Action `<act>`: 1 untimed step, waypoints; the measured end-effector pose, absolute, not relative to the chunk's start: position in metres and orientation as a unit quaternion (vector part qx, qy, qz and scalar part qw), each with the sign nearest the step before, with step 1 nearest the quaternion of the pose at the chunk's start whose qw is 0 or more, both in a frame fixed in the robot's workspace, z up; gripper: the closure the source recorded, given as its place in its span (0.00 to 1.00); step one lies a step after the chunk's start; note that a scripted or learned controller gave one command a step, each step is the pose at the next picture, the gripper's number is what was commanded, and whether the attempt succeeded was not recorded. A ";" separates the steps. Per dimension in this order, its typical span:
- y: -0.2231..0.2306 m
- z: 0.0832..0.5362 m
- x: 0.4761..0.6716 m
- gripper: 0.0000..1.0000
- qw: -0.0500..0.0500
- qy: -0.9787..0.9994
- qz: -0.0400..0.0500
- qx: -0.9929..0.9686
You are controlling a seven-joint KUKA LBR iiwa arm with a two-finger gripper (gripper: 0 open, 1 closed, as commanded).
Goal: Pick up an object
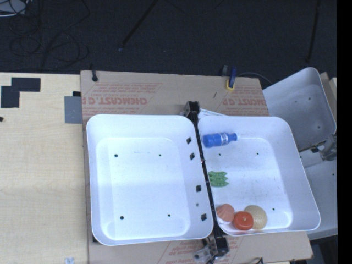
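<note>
The right bin (300, 172) holds several small objects. A blue bottle (219, 139) lies on its side near the bin's far left corner. A green pod-like piece (218, 179) rests by the left wall, about halfway down. In the near left corner sit a pink round piece (224, 211), a red round piece (243, 220) and a beige round piece (257, 215), bunched together and touching. The left bin (143, 224) sits beside it, across a black dividing strip (200, 166).
Both bins stand on a cardboard sheet (137, 95) on the light wooden bench (38, 164). A grey metal panel (300, 106) angles up at the right of the right bin. A blue and yellow clamp (231, 79) stands at the cardboard's far edge.
</note>
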State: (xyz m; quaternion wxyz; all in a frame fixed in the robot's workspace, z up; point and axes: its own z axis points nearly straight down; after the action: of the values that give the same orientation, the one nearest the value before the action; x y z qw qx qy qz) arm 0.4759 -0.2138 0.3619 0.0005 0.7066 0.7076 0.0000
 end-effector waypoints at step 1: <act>-0.213 0.347 0.476 1.00 -0.001 0.707 -0.001 0.707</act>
State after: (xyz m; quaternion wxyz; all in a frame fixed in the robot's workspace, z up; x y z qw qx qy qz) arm 0.4761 -0.2133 0.3469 -0.0011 0.7072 0.7070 -0.0010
